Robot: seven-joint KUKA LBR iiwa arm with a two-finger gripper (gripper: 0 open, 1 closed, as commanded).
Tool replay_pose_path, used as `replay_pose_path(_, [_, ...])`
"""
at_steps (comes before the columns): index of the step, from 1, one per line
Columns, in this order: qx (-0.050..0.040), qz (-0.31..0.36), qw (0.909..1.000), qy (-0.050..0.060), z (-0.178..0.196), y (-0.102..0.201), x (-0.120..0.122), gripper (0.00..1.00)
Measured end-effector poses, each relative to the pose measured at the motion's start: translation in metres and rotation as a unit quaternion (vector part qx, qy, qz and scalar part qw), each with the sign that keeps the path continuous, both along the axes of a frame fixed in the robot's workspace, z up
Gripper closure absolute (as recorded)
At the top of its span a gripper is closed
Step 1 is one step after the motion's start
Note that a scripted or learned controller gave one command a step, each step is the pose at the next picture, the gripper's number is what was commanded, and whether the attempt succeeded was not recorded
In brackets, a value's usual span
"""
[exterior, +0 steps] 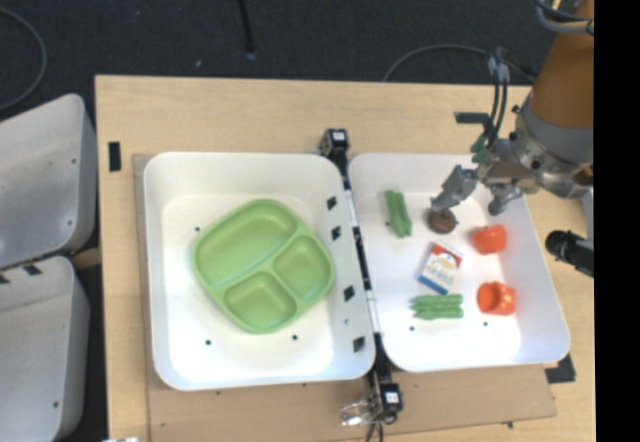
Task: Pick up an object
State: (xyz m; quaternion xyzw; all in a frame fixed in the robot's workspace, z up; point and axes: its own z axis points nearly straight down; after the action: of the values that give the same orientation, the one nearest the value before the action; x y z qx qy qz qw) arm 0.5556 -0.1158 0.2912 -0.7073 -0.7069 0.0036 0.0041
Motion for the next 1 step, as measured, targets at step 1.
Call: replay_pose_path(1, [-0.0004,0.001,1.0000,-0.007,0.0066,0.0002,0.0017,0.00])
